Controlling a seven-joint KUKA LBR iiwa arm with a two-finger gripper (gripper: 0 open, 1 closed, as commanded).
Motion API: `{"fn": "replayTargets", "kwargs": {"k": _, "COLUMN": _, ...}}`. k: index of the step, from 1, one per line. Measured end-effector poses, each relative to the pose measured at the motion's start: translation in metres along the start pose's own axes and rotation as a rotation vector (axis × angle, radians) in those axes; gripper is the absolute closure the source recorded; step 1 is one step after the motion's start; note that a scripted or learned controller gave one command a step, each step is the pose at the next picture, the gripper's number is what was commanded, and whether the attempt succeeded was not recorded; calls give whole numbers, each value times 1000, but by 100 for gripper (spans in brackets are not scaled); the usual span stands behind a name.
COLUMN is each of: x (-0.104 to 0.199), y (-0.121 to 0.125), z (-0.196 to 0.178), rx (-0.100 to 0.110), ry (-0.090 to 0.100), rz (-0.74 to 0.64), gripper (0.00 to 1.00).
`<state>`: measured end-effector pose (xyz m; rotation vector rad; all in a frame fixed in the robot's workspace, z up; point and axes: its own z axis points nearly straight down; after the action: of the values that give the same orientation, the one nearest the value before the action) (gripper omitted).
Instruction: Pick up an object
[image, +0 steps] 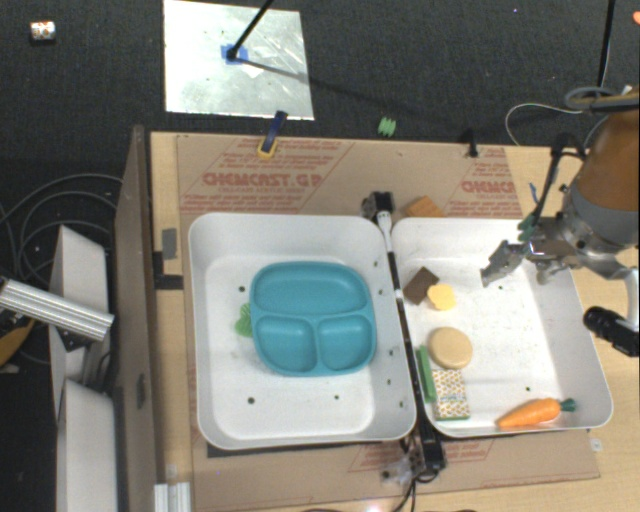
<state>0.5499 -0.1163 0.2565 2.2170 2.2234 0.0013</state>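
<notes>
Several objects crowd the right bin's (590, 385) left side, well apart from the gripper (505, 262). Whether its jaws are apart, I cannot tell. A blind descent risks closing on bare floor.

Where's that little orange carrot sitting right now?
The carrot lies in the near right corner of the right bin, just right of a small patterned packet and well below the gripper.

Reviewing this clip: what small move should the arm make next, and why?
Probably move toward the view's left and lower over the yellow piece. The gripper hangs above bare floor in the right bin, with nothing between its fingers, and that piece beside the brown block looks like the nearest object.
</notes>
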Motion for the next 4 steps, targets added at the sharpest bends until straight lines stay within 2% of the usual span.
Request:
{"fn": "replayTargets", "kwargs": {"k": 1, "x": 31, "y": 2, "z": 99, "rx": 9, "ry": 3, "rz": -4, "gripper": 0}}
{"fn": "replayTargets", "kwargs": {"k": 2, "x": 22, "y": 1, "z": 176, "rx": 3, "ry": 1, "rz": 3, "gripper": 0}}
{"fn": "replayTargets", "kwargs": {"k": 3, "x": 23, "y": 95, "z": 170, "rx": -10, "ry": -1, "rz": -5, "gripper": 0}}
{"fn": "replayTargets", "kwargs": {"k": 4, "x": 28, "y": 73, "z": 172, "rx": 2, "ry": 0, "rz": 2, "gripper": 0}}
